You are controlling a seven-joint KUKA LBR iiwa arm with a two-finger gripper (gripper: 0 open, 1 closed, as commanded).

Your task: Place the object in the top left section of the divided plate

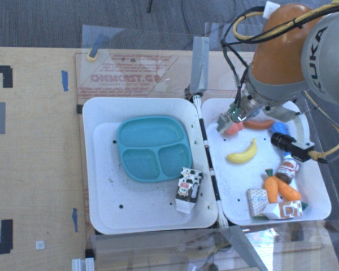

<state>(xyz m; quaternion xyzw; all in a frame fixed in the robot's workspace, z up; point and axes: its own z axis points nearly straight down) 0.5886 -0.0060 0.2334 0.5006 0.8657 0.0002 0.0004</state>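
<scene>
Camera view is looking down on two white bins sitting side by side on the bench, and I am reaching in from the right with my grey arm [327, 49] and its orange band. My pincer [233, 119] is hanging over the upper left part of the right bin [322, 205], close to the divider between the bins. Just under its tip a small red-orange object [233, 129] is lying on the bin floor, touching or nearly touching my pincer; I cannot tell whether my pincer is spread, pressed together or pinching it, since the wrist is covering that spot.

The blue divided plate [154, 147] is resting in the middle of the left bin [96, 168], nearer its top edge, with one wide section above and two smaller ones below. A small milk carton [187, 189] with cow spots is lying just off the plate's lower right corner, near the left bin's right edge.

In the right bin, a banana [242, 153] is lying near the middle, a thin orange-red piece [260, 124] is lying toward the top edge, a blue item [280, 128] is beside it, a small bottle [287, 168] is near the right edge, and carrots [280, 189] are resting on a box [271, 208] along the bottom edge
</scene>
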